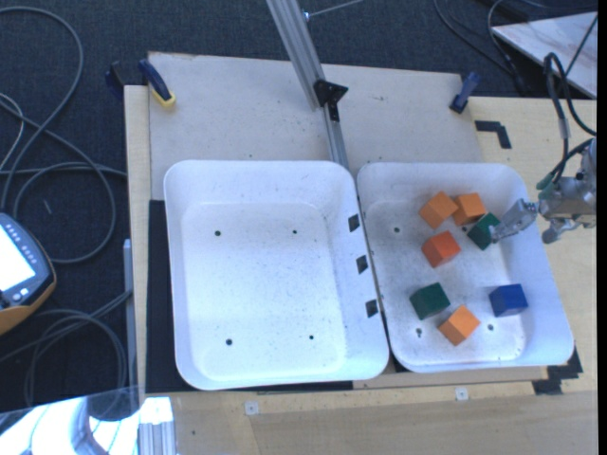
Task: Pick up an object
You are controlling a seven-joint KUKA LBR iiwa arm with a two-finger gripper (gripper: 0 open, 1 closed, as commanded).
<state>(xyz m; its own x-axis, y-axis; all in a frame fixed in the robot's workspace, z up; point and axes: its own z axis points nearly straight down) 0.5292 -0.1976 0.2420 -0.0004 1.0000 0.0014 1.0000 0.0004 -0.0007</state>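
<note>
gripper (517, 218) beside green block (483, 230)

Left white bin (190, 282), grey pole (299, 41), blue clamps (156, 81), cables (57, 159)

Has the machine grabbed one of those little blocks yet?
Not visibly. All seven blocks lie in the right bin. The gripper has reached the bin's right side, next to the green block. Closing on a block and lifting it out remain.

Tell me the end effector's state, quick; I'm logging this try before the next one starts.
End effector: at the right bin's right edge, beside a green block; open or closed cannot be told, and no block shows between its fingers.
</note>
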